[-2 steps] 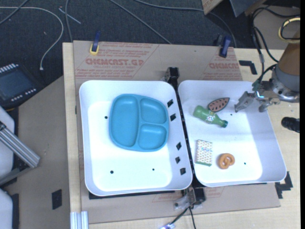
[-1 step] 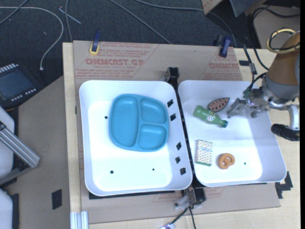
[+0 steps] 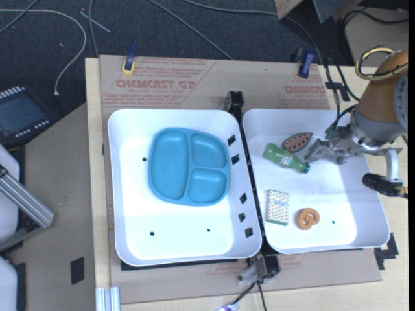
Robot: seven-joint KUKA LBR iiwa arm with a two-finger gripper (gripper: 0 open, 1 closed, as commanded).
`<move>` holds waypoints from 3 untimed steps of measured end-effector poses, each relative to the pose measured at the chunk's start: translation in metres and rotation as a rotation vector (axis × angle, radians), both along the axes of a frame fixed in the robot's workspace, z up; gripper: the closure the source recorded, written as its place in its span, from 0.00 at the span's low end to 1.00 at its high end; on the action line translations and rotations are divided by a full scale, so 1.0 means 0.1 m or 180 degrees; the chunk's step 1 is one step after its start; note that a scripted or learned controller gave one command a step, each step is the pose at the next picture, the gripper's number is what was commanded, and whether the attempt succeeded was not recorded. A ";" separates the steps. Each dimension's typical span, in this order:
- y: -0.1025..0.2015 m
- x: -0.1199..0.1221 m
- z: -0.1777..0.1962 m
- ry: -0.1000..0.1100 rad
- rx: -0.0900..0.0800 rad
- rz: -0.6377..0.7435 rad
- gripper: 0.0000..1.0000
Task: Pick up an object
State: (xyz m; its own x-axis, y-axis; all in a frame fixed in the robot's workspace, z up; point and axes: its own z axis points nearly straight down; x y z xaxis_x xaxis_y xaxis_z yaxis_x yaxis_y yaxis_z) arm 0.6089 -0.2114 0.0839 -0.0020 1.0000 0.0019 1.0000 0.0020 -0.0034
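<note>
A dark carpeted floor strewn with loose cables surrounds the bench (image 3: 97,193), whose top is a sheet of printed cardboard held by blue clamps; a small dark screen sits off to one side. Two white bins lie side by side on it. The far bin (image 3: 130,238), well away from the claw, carries a blue divided plate (image 3: 188,167). The near bin (image 3: 369,232) lies under the arm (image 3: 382,102).

The claw (image 3: 319,150) hangs low over that near bin, its tip just beside the green bottle (image 3: 284,157) and just below the brown oval object (image 3: 297,141). Whether its two prongs are spread or pressed together cannot be told from this slant. Nothing visibly sits between them.

This looks like the approach step, before any lift. The bottle seems the likeliest target, being closest. Further from the claw, toward the bin's near edge, lie a small patterned packet (image 3: 278,207) and an orange pretzel-shaped item (image 3: 307,218). The next move would call for settling squarely over the bottle's narrow body and clamping across it, as it may roll.
</note>
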 end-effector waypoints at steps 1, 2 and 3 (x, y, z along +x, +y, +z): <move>0.00 0.01 0.13 -0.0015 -0.0004 0.0003 1.00; -0.06 0.09 0.61 -0.0032 -0.0014 -0.0003 1.00; 0.03 0.10 1.10 -0.0033 -0.0012 0.0000 1.00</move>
State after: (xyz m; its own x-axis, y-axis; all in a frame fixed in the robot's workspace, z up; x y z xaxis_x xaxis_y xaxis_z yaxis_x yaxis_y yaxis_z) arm 0.6191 -0.2085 0.1937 -0.0021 1.0000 -0.0020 1.0000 0.0021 0.0071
